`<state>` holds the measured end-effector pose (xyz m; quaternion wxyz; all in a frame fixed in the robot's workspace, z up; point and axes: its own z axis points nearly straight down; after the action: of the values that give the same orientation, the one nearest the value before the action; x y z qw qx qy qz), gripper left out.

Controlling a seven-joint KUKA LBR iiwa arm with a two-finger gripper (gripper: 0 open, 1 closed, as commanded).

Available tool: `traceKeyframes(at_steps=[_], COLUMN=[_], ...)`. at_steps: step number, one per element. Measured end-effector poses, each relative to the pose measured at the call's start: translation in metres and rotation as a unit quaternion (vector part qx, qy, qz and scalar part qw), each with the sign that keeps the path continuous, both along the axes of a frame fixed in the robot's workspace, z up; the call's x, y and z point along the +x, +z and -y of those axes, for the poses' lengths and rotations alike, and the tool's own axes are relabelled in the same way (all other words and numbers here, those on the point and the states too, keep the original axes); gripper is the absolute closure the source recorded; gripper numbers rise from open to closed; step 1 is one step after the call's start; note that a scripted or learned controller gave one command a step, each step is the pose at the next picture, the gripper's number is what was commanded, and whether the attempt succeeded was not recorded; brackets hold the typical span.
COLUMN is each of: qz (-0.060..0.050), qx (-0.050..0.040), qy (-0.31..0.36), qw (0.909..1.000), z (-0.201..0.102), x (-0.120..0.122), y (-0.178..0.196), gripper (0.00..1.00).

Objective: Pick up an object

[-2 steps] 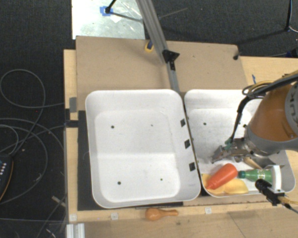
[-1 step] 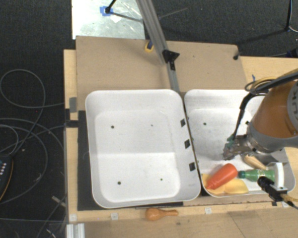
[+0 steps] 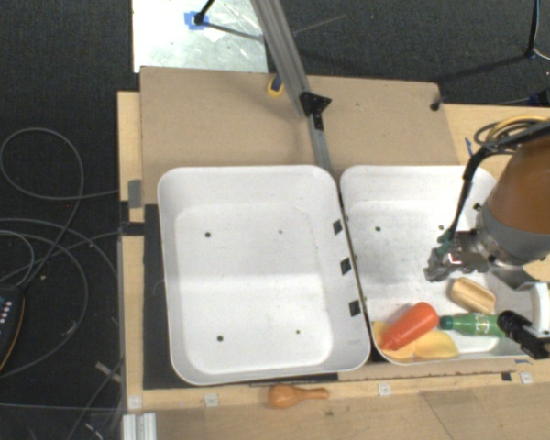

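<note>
— where's my gripper (image 3: pixel 443 262)?
— over the right bin (image 3: pixel 385 200), just above the bread roll (image 3: pixel 471 293). can't tell its grip.
— room?
— objects crowd the near edge; open floor behind.

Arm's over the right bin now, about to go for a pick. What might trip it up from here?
The orange carrot-like toy, yellow piece, green bottle and tan bread-like piece sit packed in the right bin's near corner, so the gripper may nudge a neighbour or catch two. Being close to the bin wall, a descent there could strike the rim. A small orange item lies outside the bins on the bench, likely unreachable.
</note>
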<state>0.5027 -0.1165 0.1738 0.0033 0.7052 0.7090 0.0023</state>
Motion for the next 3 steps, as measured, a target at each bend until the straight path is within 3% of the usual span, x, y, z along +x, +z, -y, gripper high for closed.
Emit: traceKeyframes(at_steps=[2,3], qz=[0.000,-0.002], qx=[-0.0002,0.0014], qy=[0.001,0.003], qw=[1.0000,1.0000], z=[0.000,-0.054], x=[0.004,0.022], y=[0.113,0.108], gripper=[1.00,1.00])
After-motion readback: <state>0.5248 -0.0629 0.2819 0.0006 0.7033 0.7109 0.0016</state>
